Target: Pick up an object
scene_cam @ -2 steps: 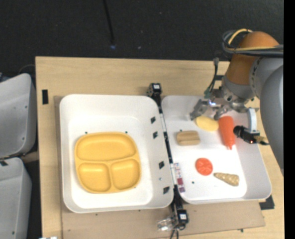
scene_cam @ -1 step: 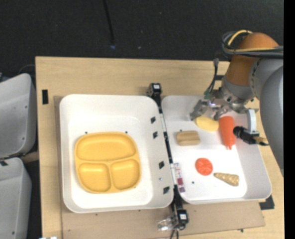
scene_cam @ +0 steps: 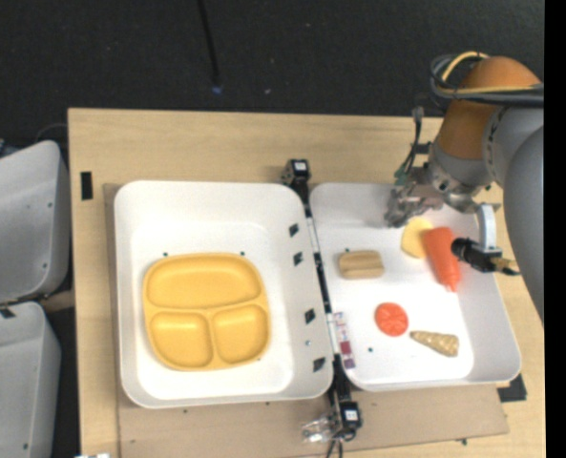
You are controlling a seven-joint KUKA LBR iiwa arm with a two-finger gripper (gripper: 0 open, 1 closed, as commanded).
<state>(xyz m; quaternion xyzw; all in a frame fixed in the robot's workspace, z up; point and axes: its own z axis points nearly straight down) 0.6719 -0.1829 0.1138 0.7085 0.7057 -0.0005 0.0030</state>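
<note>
Five small things lie in the right bin (scene_cam: 359,198): a yellow lump (scene_cam: 415,239), an orange carrot (scene_cam: 444,257), a tan block (scene_cam: 360,264), a red disc (scene_cam: 391,319) and a tan cone (scene_cam: 436,343). The jaws (scene_cam: 403,206) hang low over the far right part of that bin, and I cannot tell if they are wide or narrow. Nothing sits between them. The yellow lump is the closest thing, just beside the jaws, a little nearer and to the right. The carrot touches it and points its long side near and far. I think the lump is the easy pick. The left bin (scene_cam: 130,208) holds a yellow tray (scene_cam: 206,309), well apart from the arm.
</note>
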